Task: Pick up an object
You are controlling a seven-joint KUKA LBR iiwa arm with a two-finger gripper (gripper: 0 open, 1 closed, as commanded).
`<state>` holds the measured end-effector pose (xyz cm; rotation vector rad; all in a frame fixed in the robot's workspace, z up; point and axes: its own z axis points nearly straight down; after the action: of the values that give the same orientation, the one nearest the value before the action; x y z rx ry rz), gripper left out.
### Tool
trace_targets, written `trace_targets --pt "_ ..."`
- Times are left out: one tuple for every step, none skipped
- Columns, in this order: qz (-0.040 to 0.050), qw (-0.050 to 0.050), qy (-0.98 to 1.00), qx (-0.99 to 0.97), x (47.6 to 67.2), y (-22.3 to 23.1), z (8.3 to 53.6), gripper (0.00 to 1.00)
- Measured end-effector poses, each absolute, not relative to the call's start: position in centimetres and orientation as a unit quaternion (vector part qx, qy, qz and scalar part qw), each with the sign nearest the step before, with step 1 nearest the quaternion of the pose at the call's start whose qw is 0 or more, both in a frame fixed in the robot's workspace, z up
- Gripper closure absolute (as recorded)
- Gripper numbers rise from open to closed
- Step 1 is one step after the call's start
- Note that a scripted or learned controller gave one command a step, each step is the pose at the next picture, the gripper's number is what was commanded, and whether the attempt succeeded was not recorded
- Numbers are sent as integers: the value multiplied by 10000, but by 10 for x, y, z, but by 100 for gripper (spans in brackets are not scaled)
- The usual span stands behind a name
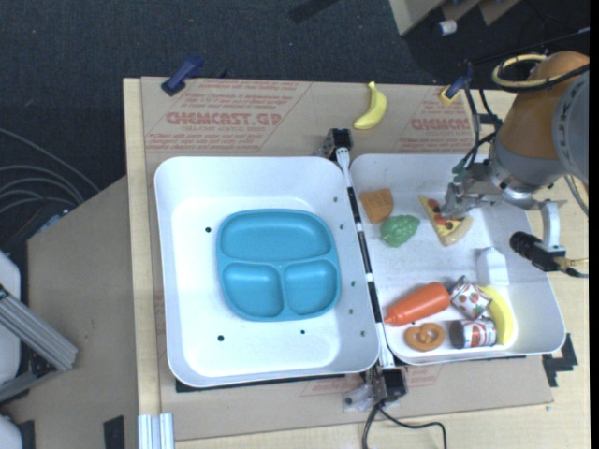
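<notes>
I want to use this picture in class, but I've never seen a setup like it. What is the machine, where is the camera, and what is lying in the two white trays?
The camera hangs above a bench and looks down at a slant. The grey and orange shape at right is a robot arm; its gripper is low over the right bin, at a toy pizza slice. Whether it grips anything can't be told.

That bin also holds toy food: a bread piece, a green lump, a carrot, a banana, two small cans and a round brown piece. The left bin holds a blue divided plate. Another banana lies on the bench behind the bins.
</notes>
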<state>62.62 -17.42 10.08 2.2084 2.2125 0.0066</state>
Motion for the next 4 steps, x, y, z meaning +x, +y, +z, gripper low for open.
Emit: trace_targets --pt "20 75 7077 7065 626 -174 101 0" --pt "4 5 7078 7065 667 -153 85 0" --pt "-4 -13 7077 7065 667 -118 85 0" --pt "-4 -3 7079 7063 667 -118 95 100"
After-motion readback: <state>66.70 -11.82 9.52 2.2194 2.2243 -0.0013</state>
